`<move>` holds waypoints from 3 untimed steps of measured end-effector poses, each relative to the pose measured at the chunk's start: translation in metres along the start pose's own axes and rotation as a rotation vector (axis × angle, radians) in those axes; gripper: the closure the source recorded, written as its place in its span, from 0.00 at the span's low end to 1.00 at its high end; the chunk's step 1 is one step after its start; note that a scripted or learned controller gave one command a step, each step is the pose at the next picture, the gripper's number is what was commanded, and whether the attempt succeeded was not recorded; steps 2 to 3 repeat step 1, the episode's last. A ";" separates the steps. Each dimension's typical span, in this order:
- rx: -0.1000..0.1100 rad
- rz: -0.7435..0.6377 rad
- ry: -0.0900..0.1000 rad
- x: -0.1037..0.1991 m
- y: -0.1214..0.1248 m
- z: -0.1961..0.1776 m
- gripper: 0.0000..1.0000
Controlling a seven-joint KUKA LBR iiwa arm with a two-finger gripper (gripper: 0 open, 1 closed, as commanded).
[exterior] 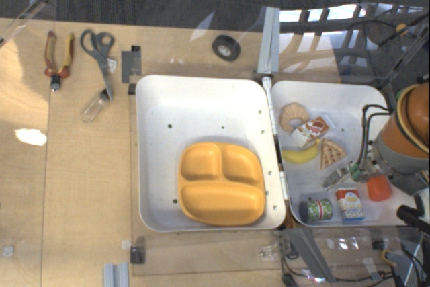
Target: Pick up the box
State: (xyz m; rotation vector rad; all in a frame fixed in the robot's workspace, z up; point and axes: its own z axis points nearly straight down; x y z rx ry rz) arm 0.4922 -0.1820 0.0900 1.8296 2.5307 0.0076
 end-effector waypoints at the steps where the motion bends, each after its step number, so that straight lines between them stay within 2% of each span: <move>1: 0.000 -0.046 -0.001 0.003 0.001 0.000 0.00; 3: 0.000 -0.046 -0.001 0.003 0.001 0.000 0.00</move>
